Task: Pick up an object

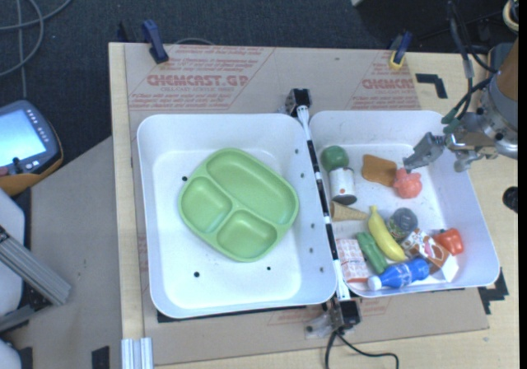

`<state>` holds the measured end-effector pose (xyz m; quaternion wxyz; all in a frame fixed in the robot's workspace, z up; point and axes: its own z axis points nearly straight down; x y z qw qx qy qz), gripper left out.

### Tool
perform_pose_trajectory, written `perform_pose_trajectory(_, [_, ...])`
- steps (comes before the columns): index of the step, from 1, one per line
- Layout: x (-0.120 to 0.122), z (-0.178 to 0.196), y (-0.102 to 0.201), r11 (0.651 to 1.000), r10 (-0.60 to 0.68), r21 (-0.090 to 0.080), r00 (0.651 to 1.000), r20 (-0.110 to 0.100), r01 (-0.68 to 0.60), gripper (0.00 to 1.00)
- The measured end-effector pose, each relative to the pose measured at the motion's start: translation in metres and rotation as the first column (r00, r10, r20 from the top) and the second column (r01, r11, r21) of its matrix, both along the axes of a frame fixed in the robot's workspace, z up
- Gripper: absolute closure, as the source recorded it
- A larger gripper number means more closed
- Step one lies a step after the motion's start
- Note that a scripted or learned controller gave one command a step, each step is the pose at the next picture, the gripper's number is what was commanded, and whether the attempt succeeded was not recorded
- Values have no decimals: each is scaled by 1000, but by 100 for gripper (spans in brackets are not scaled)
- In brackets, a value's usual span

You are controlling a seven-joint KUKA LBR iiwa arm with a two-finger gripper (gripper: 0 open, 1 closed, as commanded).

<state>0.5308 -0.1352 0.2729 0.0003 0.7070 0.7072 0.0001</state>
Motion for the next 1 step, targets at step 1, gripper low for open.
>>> perform_pose_trajectory(1, [-15, -194, -32, 1000, -4, 1, 1000, -6, 4, 0])
